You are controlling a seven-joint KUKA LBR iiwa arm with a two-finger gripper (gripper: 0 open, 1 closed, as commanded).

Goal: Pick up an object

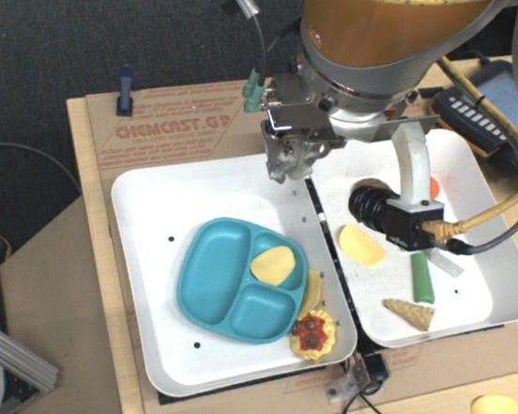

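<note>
A tan cone [408, 312] and a green stick [422, 276] lie in the right bin [507, 296], nearer the camera than the gripper [289, 161] and to its right. A pizza-like toy [314, 333] sits almost straight in front of the gripper. A yellow lump [361, 244] rests closer to it on the right. The blue 3-part plate [222, 287], bearing a pale yellow piece [272, 265], lies front-left. The gripper hangs over the divider between the 2 bins; its opening cannot be told.

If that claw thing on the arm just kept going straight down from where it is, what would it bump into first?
Probably the ridge where the two white bins meet. The gripper hangs over their back edge, beside the divider. The blue plate lies further forward and left. Depth is hard to judge from this slant.
</note>
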